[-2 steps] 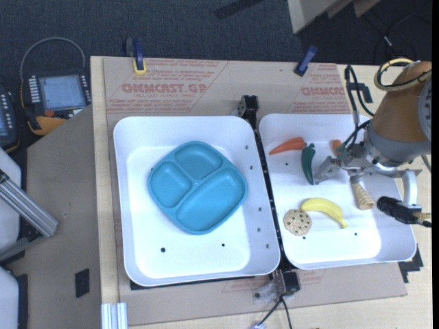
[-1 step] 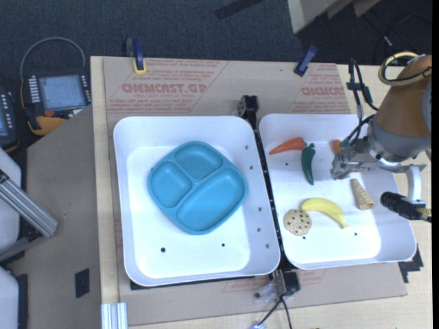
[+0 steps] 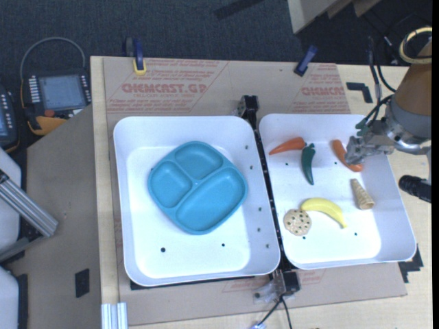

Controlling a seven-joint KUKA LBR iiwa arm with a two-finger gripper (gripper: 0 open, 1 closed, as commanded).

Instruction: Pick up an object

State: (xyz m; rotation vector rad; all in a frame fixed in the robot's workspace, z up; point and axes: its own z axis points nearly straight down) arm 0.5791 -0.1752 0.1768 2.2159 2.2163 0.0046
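Gripper point(image 3: 354, 153) hangs low over the right bin point(image 3: 391, 249), near that bin's far right corner, its tip right at an orange carrot-like piece point(image 3: 339, 150) lying by the right wall; whether it is open, closed or holding that piece cannot be told. Above it the grey arm point(image 3: 410, 118) with its orange band enters from the right. Near the right bin's far left corner lies an orange pepper point(image 3: 287, 145), with a dark green pepper point(image 3: 308, 162) just beside it toward the middle. A tan cone point(image 3: 361, 193) lies near the right wall, closer to the near edge. A yellow banana point(image 3: 324, 210) sits toward the near edge, with a round speckled cookie point(image 3: 297, 221) just beside it on the left. In the left bin point(image 3: 130, 142) a blue divided plate point(image 3: 197, 186) with three compartments rests around the middle. Both bins stand on a cardboard sheet point(image 3: 110, 88) printed in red with writing that reads roughly "CHEMCAST GP" along its far edge, repeated and partly cut off at the far right. Beyond the sheet's far left corner lies a handheld pendant point(image 3: 58, 91) with a screen.
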